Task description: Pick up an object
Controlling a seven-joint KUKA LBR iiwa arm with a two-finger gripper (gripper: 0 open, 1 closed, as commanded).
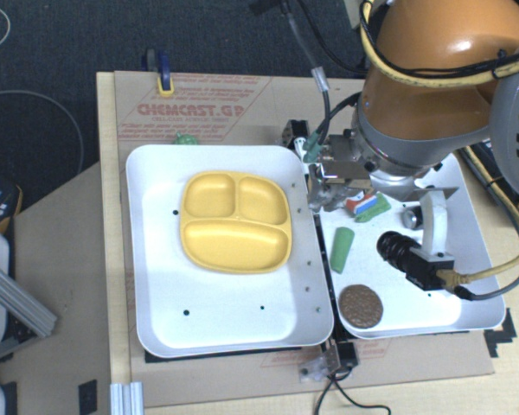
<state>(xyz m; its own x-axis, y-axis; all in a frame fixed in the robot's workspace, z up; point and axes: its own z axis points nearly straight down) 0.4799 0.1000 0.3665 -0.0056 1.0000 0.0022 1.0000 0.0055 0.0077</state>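
Your gripper (322, 187) sits low over the upper left corner of the right bin (480, 232), right against the rim it shares with the left bin (147, 232); you cannot tell from this angle how wide it stands, and nothing shows between its tips. Just beside it to the right lies one small red and blue piece (360, 204) touching one short green stick (374, 210). Below the gripper you have one green block (342, 249) lying along the shared rim, and near the front edge one round brown disc (362, 306). Count four loose objects in the right bin. One black cylinder (408, 258) with a cable and one white bracket (433, 221) hang over the middle of that bin. The left bin holds one yellow divided plate (236, 221) with three compartments, set in its upper half; its lower half is bare white floor, giving you the widest open room. In the right bin the room is tight: the objects crowd the left side, and the arm's bulk covers the top. The arm (432, 67) comes in from the upper right, its orange band uppermost, the grey wrist pointing down and to the left toward the shared rim.
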